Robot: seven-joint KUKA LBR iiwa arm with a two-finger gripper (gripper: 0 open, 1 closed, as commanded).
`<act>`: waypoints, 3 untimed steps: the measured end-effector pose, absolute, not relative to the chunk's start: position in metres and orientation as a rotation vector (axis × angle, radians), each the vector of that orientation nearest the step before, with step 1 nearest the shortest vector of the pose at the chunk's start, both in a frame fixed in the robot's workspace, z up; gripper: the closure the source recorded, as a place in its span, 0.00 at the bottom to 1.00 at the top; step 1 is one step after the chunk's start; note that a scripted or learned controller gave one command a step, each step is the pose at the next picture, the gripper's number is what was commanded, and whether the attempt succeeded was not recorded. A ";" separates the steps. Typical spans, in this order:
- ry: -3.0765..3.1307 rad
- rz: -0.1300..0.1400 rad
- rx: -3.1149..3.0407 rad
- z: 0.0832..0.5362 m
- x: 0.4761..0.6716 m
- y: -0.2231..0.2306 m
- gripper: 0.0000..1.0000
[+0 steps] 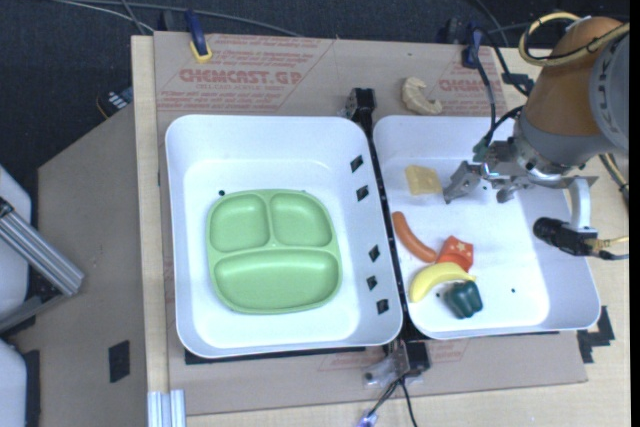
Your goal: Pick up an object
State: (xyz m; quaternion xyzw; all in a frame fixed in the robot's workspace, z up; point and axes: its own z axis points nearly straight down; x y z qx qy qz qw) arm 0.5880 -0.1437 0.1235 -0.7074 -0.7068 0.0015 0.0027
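Observation:
Several toy foods lie in the right bin point(530, 300). A pale yellow wedge point(422, 179) sits near its back left. An orange sausage-like piece point(412, 234), a red pepper point(456, 250), a yellow banana point(436, 281) and a dark green pepper point(462, 298) cluster at its front left. My gripper point(483, 186) hangs over the back middle of this bin, just right of the yellow wedge. It is open, its two grey fingers spread with nothing between them.
The left bin point(190, 215) holds a green divided plate point(272, 250). A beige lump point(421, 95) lies on the cardboard behind the right bin. Black clips line the wall between the two bins. The arm's body fills the right bin's far right side.

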 end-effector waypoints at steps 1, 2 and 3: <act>-2.218 0.003 -2.218 0.083 0.588 -0.143 0.00; -2.220 -0.002 -2.221 0.096 0.589 -0.143 1.00; -2.224 -0.004 -2.226 0.143 0.588 -0.150 1.00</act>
